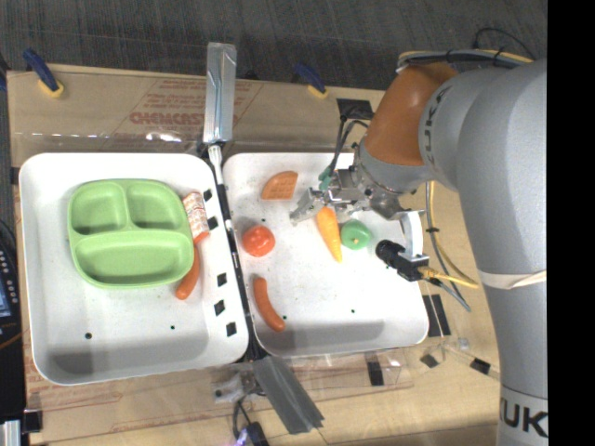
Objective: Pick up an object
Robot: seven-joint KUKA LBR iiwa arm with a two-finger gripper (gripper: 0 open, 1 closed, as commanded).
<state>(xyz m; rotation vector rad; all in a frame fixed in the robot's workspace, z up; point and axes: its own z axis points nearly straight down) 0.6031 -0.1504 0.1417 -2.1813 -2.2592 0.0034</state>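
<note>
My gripper (pixel 324 204) is low over the upper middle of the right bin (pixel 307 333). It sits directly at the thick top end of an orange carrot (pixel 329 234), which points down toward the bin's front. A green round object (pixel 354 237) lies just right of the carrot, touching it or nearly so. To the gripper's left lies an orange-brown bread-like piece (pixel 279 186). Whether the carrot is gripped is hidden by the wrist.
The right bin also holds a red tomato (pixel 258 240) and a reddish sausage (pixel 269 304) near the divider. In the left bin (pixel 56 342) are a green divided tray (pixel 130 230), a small labelled cylinder (pixel 194 213) and an orange sausage (pixel 189 278).
</note>
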